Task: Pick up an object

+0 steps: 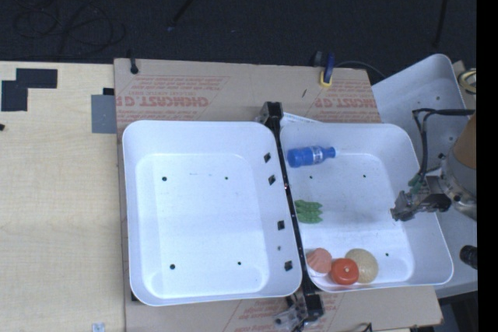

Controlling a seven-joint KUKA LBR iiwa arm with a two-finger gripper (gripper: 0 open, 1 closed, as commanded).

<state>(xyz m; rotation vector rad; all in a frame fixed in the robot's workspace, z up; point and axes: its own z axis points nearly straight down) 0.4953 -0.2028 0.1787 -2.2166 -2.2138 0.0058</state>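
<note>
Gripper (pixel 405 210) at the right bin's (pixel 405 138) edge; finger state unclear. Blue bottle (pixel 310 156) lies apart: descend squarely across its body.

bottle (pixel 310 156) behind toys (pixel 342 267) in right bin (pixel 424 159).

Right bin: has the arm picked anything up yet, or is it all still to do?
Nothing looks picked yet. The blue bottle, green item and the red round piece all lie in the right bin. The gripper sits at that bin's right wall, nothing visibly between its fingers. Reaching, grasping and lifting remain.
</note>
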